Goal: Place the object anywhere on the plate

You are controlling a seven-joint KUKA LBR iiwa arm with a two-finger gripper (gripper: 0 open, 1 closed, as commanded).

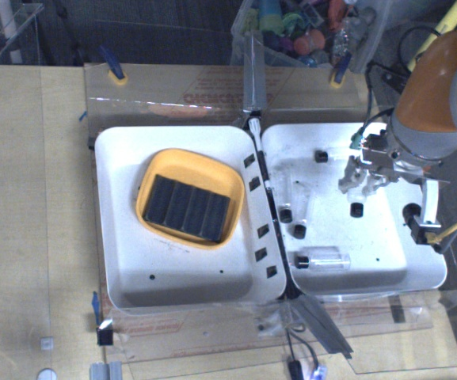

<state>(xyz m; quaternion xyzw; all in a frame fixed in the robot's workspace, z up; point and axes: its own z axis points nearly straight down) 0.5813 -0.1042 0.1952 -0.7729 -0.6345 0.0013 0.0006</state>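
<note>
A yellow square plate (154, 172) lies in the left bin (125, 275). On it rests a dark, ribbed rectangular object (188, 208), lying flat and a little askew, inside the plate's rim. My gripper (360, 177) hangs over the upper right part of the right bin (386, 267), well away from the plate. I see nothing held under it. The grey arm with its orange band (438, 85) comes in from the right.
Several small black pieces (356, 209) lie scattered in the right bin, and a clear tube (323, 258) lies near its front wall. A raised divider (261, 204) separates the bins. A box of colourful toys (307, 14) stands behind the bench.
</note>
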